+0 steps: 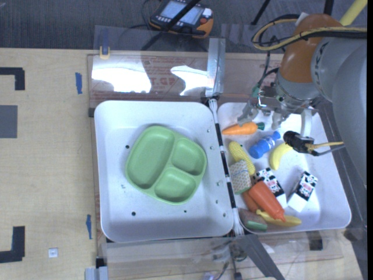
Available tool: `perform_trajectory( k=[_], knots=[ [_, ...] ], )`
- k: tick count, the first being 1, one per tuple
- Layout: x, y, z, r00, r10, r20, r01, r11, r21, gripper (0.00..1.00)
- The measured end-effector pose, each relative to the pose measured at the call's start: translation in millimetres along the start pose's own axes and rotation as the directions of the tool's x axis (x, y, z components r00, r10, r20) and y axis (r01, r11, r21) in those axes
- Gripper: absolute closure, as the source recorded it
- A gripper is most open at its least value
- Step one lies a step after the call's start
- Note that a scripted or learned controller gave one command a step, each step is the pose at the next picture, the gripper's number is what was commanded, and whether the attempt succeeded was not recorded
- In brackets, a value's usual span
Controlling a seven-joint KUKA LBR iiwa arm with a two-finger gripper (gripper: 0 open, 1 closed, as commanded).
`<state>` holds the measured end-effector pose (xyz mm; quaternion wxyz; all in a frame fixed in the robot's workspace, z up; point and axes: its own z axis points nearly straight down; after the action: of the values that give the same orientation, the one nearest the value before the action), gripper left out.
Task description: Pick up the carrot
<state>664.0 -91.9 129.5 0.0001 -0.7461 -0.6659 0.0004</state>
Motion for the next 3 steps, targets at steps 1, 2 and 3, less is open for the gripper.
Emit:
perform_trajectory(
  k=[1,2,3],
  knots=[
    [-6,12,29,0.993,-0.122,-0.003,0.122,0.992,-0.026,0.0],
    [-8,9,30,0.949,-0.316,0.006,0.316,0.949,-0.015,0.0],
    [-6,5,-25,0.9,-0.435,0.003,0.435,0.9,-0.005,0.0]
  ],
)
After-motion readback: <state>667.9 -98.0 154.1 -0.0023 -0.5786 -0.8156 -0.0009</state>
